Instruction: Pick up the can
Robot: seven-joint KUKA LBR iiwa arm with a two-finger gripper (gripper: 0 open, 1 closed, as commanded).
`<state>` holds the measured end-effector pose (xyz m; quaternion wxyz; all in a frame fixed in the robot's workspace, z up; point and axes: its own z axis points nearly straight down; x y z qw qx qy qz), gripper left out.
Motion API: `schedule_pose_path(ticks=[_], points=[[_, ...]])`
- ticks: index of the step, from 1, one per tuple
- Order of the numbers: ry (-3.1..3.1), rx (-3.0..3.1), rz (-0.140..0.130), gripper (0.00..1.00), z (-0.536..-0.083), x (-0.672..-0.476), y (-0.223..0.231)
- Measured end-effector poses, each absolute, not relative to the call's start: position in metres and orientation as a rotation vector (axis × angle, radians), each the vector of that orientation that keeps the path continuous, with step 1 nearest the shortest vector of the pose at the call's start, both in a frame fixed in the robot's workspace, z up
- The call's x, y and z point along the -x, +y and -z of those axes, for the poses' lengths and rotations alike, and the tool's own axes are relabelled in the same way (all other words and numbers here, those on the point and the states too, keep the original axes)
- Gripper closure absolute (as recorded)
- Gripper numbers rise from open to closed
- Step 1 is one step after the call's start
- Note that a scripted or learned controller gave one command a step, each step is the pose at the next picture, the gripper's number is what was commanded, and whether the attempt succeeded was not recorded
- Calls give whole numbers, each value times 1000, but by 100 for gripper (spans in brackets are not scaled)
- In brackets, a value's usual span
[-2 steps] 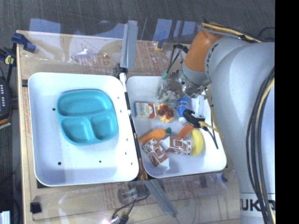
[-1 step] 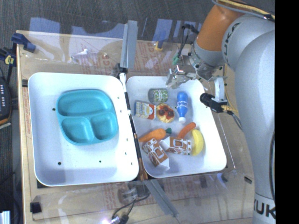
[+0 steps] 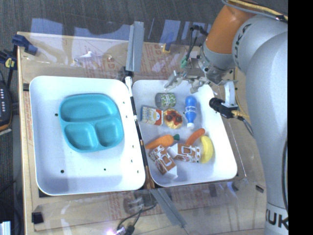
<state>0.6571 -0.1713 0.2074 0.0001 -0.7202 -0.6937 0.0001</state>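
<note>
The can [image 3: 165, 100], silver with a green label, lies on its side in the upper part of the right bin [image 3: 222, 153]. My gripper [image 3: 183, 82] hangs above the bin's far rim, just up and to the right of the can and apart from it. Its two metal fingers [image 3: 170, 80] are spread open with nothing between them. The grey arm with the orange band comes in from the upper right.
Close around the can lie a blue bottle [image 3: 190, 110], a small juice carton [image 3: 151, 114] and a red-and-yellow food item [image 3: 173, 118]. Lower down are two carrots [image 3: 160, 142], a banana [image 3: 207, 148] and small cartons [image 3: 164, 161]. The left bin [image 3: 44, 170] holds a teal divided plate [image 3: 91, 121].
</note>
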Motion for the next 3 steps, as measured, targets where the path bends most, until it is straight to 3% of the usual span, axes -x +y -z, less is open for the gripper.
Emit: schedule_pose_path(ticks=[1, 2, 3], points=[[-2184, 2253, -5, 0, -91, -657, -166], [-2187, 2248, -7, 100, -102, -657, -165], [-2028, 2398, -2, 100, -205, -657, -97]])
